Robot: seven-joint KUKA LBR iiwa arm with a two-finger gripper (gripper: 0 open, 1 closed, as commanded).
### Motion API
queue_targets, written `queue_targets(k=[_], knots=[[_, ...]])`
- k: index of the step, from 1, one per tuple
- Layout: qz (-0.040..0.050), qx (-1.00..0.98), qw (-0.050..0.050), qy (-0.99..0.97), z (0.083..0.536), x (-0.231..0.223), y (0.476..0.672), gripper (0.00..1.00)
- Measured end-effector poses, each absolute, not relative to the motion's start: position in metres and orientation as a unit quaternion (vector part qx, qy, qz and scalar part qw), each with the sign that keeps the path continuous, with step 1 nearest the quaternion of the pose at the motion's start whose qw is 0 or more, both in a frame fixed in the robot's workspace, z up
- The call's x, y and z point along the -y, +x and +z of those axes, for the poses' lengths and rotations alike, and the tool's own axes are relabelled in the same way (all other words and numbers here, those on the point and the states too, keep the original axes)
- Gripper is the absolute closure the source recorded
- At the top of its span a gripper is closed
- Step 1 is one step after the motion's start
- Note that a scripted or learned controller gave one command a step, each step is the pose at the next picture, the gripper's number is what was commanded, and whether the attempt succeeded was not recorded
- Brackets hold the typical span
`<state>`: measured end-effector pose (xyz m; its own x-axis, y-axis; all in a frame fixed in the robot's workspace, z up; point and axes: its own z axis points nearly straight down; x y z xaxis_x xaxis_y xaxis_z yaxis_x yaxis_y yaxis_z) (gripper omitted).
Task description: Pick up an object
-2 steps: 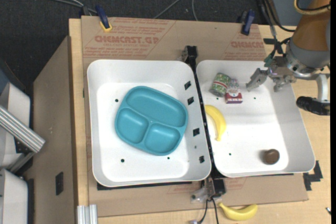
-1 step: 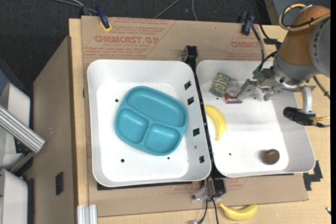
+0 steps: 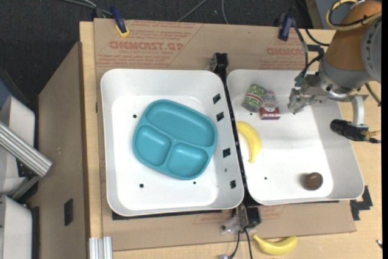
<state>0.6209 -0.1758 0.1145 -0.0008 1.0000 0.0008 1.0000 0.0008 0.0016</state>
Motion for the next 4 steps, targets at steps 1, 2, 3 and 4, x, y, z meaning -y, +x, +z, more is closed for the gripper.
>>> queue_targets(k=[1,2,3,4], knots=[[0.0014,-0.707,0.002,0.707,0.158,0.176,0.620,1.00],[0.0018,-0.707,0.003,0.707,0.220,0.182,0.615,1.00],[0.0019,-0.707,0.003,0.707,0.267,0.186,0.622,1.00],[0.0008,-0.709,-0.001,0.705,0.272,0.137,0.620,1.00]])
